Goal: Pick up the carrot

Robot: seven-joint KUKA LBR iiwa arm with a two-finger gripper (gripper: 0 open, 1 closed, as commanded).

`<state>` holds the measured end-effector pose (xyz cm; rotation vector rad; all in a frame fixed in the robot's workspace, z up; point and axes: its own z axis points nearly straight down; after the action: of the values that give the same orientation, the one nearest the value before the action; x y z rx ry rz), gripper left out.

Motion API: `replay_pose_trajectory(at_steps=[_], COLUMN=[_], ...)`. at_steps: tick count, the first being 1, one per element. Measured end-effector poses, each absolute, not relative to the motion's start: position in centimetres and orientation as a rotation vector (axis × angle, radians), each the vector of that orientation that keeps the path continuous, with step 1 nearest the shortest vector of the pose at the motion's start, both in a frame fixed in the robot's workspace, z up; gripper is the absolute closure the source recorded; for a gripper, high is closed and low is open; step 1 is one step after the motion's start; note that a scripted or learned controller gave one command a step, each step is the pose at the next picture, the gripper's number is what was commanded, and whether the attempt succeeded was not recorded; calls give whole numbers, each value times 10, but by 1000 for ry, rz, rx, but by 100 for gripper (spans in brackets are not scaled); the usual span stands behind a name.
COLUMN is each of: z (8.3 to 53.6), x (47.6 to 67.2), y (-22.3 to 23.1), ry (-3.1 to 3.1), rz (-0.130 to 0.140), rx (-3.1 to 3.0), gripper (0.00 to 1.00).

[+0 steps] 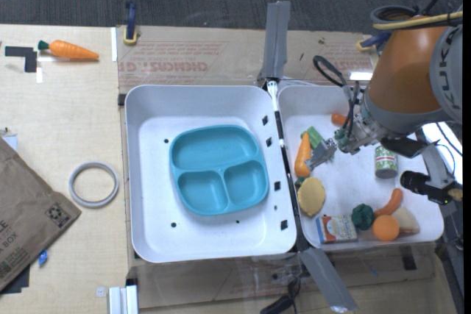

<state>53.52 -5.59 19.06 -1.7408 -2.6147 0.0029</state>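
The pale wooden desk (pixel 59 129) carries two shallow white plastic bins. The left bin (pixel 147 180) holds a turquoise three-compartment plastic tray (pixel 218 169). The grey arm with its orange band (pixel 408 70) reaches in from the right over the right bin (pixel 335 103), wrist tilted down and leftward, the metal claw (pixel 324 152) low, just beside the orange toy carrot (pixel 302 156); I cannot tell whether the claw is apart or together. The carrot lies upright-slanted by the right bin's left wall, above a tan potato-like piece (pixel 311 195). Brown cardboard (pixel 199 55) behind the bins bears upside-down red print, seemingly "CHEMICAL". A second orange carrot (pixel 70 50) lies far left on the desk.
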Motion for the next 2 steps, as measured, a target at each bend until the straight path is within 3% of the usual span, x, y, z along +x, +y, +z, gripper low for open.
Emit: replay_pose_trajectory(at_steps=[1, 2], z=[191, 191], x=[584, 581], y=[-32, -48], ry=[-2409, -2671], rz=[3, 3], rx=[-2018, -1653], gripper=[0, 0])
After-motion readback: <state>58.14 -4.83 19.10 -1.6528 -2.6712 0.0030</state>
